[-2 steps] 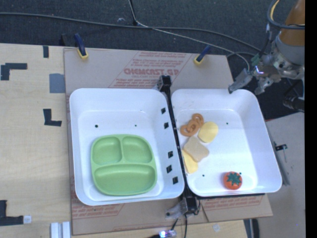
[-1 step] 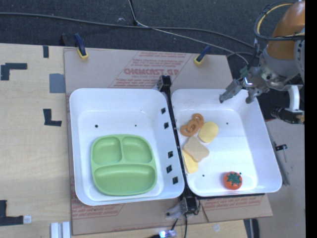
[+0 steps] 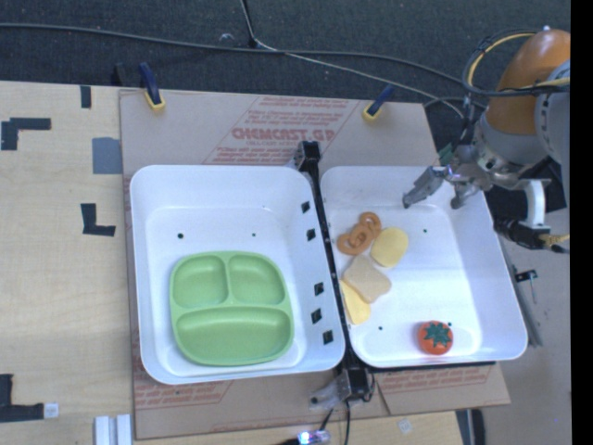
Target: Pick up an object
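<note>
In the right bin [image 3: 482, 276] lie a brown pretzel [image 3: 359, 234], a pale yellow round chip [image 3: 390, 247], a tan slice of bread [image 3: 368, 279], a yellow wedge [image 3: 354, 304] and a red tomato [image 3: 435, 336]. My gripper [image 3: 435, 191] hangs over the bin's far right part, open, with its two dark fingers spread and nothing between them. It is up and to the right of the pretzel and chip, apart from them.
The left bin [image 3: 148, 202] holds a green divided plate [image 3: 231, 307]. A black divider with clips [image 3: 318, 248] runs between the bins. Cables cross the dark floor at the back, and two clamps [image 3: 151, 91] hold the cardboard base.
</note>
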